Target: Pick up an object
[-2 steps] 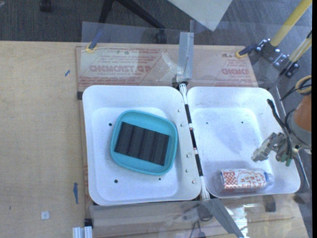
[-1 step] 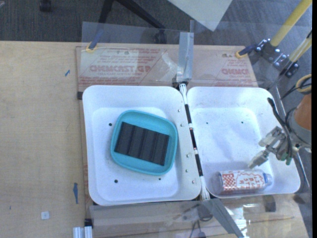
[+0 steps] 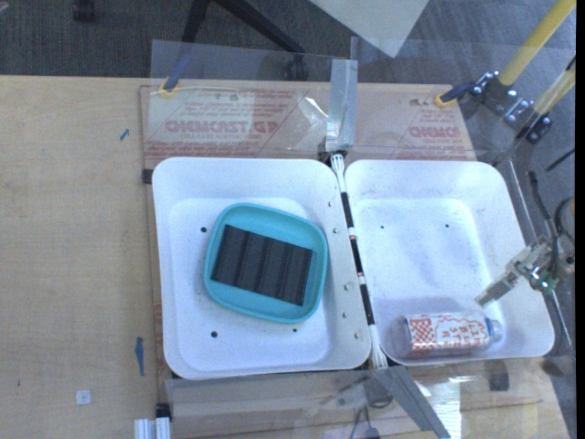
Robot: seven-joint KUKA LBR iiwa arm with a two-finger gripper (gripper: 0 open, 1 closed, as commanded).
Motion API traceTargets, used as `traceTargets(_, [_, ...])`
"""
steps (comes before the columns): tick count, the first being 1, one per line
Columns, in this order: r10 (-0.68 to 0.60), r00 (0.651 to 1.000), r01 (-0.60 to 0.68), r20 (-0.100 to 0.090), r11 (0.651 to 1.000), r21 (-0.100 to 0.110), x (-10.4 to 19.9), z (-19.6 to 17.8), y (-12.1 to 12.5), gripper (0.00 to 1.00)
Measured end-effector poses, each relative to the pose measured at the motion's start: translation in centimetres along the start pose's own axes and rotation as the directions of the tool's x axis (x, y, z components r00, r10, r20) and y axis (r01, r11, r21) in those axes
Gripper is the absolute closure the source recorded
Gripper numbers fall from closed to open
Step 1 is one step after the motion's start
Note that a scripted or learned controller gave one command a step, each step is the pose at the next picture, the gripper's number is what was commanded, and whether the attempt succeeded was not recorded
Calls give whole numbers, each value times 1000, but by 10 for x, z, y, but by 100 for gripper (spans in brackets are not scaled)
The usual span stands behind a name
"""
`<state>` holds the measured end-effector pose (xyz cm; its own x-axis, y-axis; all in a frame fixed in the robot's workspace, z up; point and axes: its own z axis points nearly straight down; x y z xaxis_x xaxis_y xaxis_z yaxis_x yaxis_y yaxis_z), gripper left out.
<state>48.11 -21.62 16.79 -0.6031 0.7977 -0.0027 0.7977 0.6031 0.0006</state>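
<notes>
Tube [image 3: 451, 331], round, red-and-white patterned, is lying sideways at the right bin's [image 3: 430, 199] near edge; teal tray [image 3: 265, 263] with dark ribbed insert is sitting in the left bin [image 3: 183, 208]; gripper [image 3: 516, 277] is hovering nearby, grip unclear.

One camera looks down on the bench [image 3: 73, 245] from above, at a slant, from its near edge toward the far edge, where a chair base [image 3: 183, 7] and grey floor show at the top. It sits far enough back to take in both white bins whole: the left bin [image 3: 174, 273] near the middle of the frame, the right bin [image 3: 430, 199] toward the right side. Bare bench fills the left third. The arm's end [image 3: 535, 268] enters at the right edge.
</notes>
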Motion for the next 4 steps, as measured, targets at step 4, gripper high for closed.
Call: traceTargets(4, [-286, 958, 286, 13, 958, -5, 34, 16, 30, 0])
